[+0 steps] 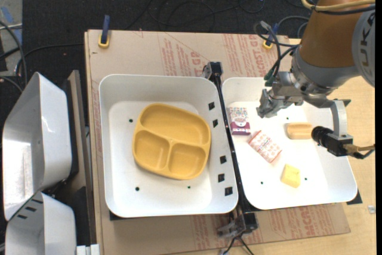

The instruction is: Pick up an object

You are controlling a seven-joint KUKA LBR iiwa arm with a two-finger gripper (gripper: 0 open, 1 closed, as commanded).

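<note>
Nearest the camera sits the left white shallow plastic bin (113, 146), and lying flat in it, a little towards its back, is one yellow three-compartment plastic tray (172, 141), well apart from the arm; nothing else lies in that bin.

Moving right across the black divider, the right white shallow plastic bin (334, 188) holds four small things: one white-and-pink printed box (239, 119) close to the divider; one red-and-white patterned wrapped packet (264, 147) just beside it, lying at a slant; one small yellow cube-like block (290, 176) nearer the front; and one tan, rounded, bread-like oblong (299, 131) further right. That makes five loose things in all, over two bins.

Above the back of the right bin hangs the grey two-finger gripper (270, 106), below the arm's orange band; it is near the printed box and the tan oblong but touching neither as far as I can see. Whether its fingers are parted or closed I cannot tell, since they are dark and foreshortened; nothing visible sits between them.

My judgement is that the task is at its start: every candidate rests on a bin floor, none is lifted; choosing one, descending, closing and raising are all left to do.
</note>
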